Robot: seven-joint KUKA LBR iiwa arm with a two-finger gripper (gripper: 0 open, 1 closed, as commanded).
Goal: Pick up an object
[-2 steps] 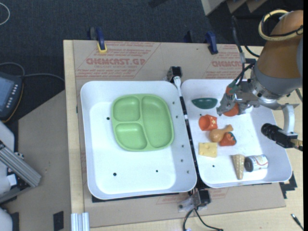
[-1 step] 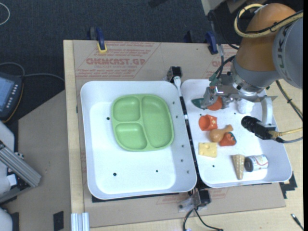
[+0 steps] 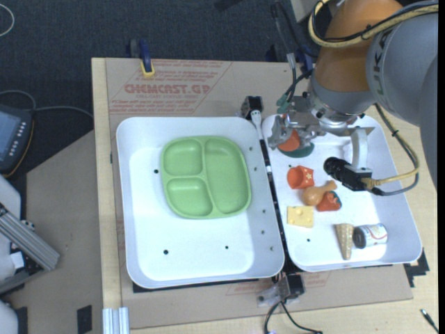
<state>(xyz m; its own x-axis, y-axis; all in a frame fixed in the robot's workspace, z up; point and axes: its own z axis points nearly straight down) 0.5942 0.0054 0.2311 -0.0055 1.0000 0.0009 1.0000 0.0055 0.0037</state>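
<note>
gripper (image 3: 292,136) sits low at the right bin's (image 3: 400,218) top left, can't tell its state. orange-red toy (image 3: 288,142) right under it, near the divider; open floor just below

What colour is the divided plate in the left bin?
Light green; the plate shows clearly in the camera view.

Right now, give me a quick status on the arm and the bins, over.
Gripper low at the right bin's far left corner, over a red-orange item; grasp unconfirmed. Other toys loose nearby. Green divided plate in the left bin, untouched.
</note>
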